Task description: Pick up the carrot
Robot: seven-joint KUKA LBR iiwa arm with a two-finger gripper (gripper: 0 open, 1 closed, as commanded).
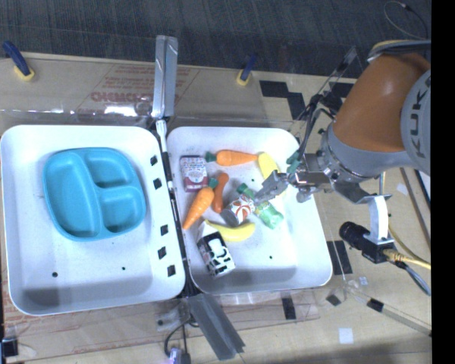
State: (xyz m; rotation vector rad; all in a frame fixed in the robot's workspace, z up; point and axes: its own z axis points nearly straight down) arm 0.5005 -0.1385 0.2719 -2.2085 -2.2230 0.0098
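Note:
Three carrots lie in the right bin. One carrot lies flat near the far wall, its green top pointing left. A second, longer carrot lies at a slant by the bin's left wall. A third, smaller carrot sits just right of it. My gripper hangs over the right-middle of this bin, to the right of all three carrots and just below a yellow fruit. No carrot is seen in it.
Around the carrots are a red packet, a banana, a red-and-white ball, a green item and a black-and-white box. The left bin holds a blue divided tray.

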